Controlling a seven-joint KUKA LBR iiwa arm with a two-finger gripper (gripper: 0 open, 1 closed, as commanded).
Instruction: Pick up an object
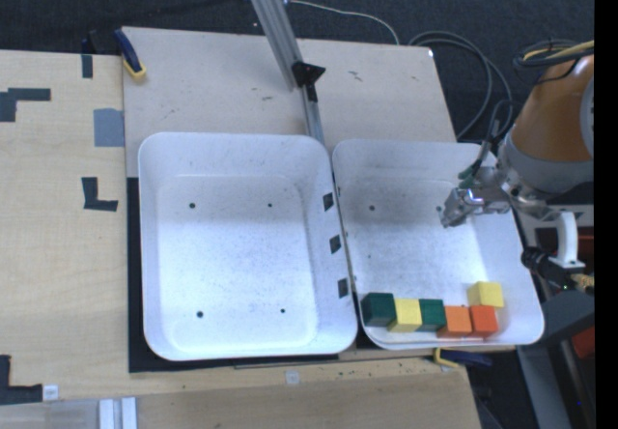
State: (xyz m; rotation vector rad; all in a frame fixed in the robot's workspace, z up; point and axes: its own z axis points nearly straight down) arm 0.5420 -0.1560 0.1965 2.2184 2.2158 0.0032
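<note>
The job has not really begun. All the little blocks sit in the right bin [386,181], close to its near edge, and none of them has been lifted.

There is a row of them along that edge: a dark green block [379,307], a yellow block [407,313] touching it, another green one [431,313], then an orange block [458,320] and a red-orange block [484,320]. One more yellow block [487,295] sits just behind the red-orange one. The left bin [159,224] has only its white floor to show.

The gripper [454,212] hangs over the far right part of the right bin, well apart from the blocks. Nothing is between its jaws. They look too small and blurry to tell if they are spread or closed.

What is left is nearly everything. The arm would need to come toward the near edge, go down over one block, squeeze it and lift it. The blocks are packed tight together and close to the bin wall, so getting the jaws around just one may be tricky. The lone yellow block behind the row looks easiest.
</note>
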